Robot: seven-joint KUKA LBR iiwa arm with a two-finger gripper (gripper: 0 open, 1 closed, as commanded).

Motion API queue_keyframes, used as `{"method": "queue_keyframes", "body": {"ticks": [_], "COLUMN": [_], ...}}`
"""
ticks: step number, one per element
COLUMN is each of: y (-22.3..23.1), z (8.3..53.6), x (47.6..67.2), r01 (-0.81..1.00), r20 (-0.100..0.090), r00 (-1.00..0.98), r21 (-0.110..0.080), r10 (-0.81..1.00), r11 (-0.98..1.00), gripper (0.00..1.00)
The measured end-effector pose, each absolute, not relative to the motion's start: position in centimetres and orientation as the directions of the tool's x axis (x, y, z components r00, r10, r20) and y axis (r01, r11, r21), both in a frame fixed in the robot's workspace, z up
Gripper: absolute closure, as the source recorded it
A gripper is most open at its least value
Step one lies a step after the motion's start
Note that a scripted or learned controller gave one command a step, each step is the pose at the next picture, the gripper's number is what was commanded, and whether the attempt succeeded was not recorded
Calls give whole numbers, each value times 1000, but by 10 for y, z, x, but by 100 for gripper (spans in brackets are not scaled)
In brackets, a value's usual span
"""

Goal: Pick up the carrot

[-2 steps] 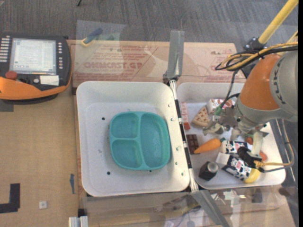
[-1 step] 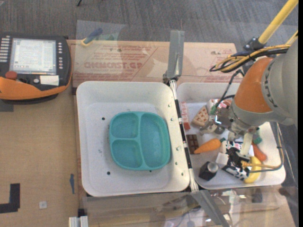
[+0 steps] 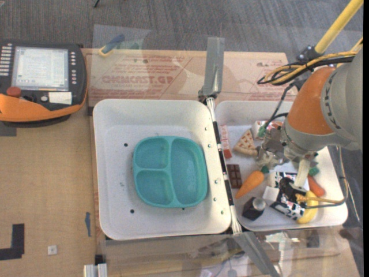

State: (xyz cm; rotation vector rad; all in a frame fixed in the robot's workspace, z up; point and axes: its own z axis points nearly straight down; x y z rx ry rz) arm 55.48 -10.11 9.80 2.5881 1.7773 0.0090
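Grey carpet behind a cardboard-topped bench with two white bins; the left bin (image 3: pixel 109 154) just has a teal divided plate (image 3: pixel 170 171). The carrot (image 3: pixel 251 183) lies tilted in the right bin (image 3: pixel 334 212), beside a chocolate bar (image 3: pixel 234 175). The gripper (image 3: pixel 271 154) hangs just above its leafy end, grip impossible to read from here. Looks like light, smooth, rigid plastic, so I'd pinch across the thick middle.

arm: mine, in from the right, bent downward
wrist: orange band directly above my pincer
pincer (image 3: pixel 271 157): pointing down; finger state hidden
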Motion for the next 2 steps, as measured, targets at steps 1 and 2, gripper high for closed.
{"method": "queue_keyframes", "body": {"ticks": [1, 2], "y": [-40, -40], "z": [184, 184], "x": [549, 549], "r01": [912, 912], "r20": [0, -1], "r00": [411, 411], "r21": [-2, -2], "r10": [912, 912], "r11": [-411, -411], "gripper": [100, 0]}}
